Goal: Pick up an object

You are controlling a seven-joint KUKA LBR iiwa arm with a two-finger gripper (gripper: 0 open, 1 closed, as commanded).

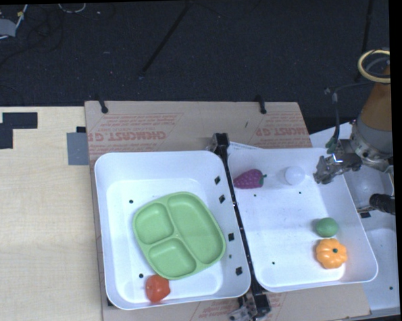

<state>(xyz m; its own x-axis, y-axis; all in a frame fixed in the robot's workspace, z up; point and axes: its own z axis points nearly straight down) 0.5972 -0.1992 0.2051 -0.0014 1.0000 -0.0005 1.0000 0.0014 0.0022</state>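
the gripper (326,166) hangs over the far right rim of the right bin (284,279), and whether it is open or closed cannot be told. inside that bin lie a purple grape bunch (249,179) and white ball (294,175) toward the far wall, with a green ball (326,227) and orange pumpkin (330,253) by the right wall.

Two white bins (116,192) sit side by side on brown cardboard (186,124) over a pale wooden worktop (38,215), with dark carpet (184,45) behind.

red print on the cardboard sheet (187,127) under the bins, upside down, looked like "COMCAST" maybe, smaller lines were too blurry
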